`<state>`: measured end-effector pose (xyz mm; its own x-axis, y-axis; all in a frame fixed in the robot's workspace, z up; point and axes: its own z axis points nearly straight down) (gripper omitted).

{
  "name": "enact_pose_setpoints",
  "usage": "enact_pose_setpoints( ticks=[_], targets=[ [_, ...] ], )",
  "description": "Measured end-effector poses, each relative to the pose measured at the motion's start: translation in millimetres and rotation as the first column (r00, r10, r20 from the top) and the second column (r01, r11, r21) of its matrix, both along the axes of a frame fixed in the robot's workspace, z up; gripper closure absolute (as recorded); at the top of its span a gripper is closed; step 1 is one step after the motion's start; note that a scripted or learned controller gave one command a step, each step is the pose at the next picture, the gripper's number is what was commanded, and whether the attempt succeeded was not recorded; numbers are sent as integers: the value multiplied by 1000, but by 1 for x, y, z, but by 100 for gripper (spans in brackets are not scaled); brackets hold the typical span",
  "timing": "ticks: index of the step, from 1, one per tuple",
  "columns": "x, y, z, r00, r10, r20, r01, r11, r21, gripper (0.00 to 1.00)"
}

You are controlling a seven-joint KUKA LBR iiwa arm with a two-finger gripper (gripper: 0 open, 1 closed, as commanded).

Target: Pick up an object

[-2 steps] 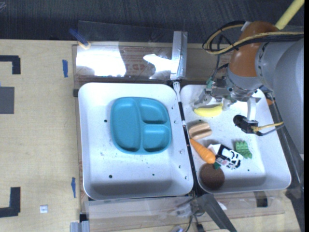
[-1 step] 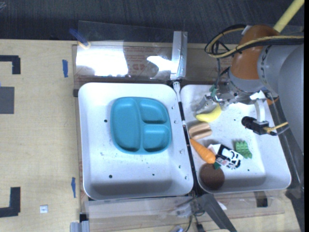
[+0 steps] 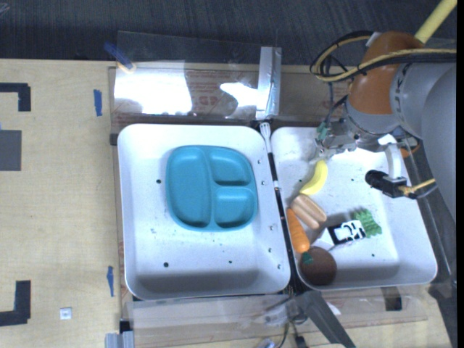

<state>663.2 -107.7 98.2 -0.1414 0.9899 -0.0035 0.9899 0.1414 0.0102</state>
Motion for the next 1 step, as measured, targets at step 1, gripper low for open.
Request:
enact_pose_setpoints(
  ticks=[1],
  targets=[
    [6, -16, 125, 999, -50, 0, 50, 999, 0, 100]
  ],
)
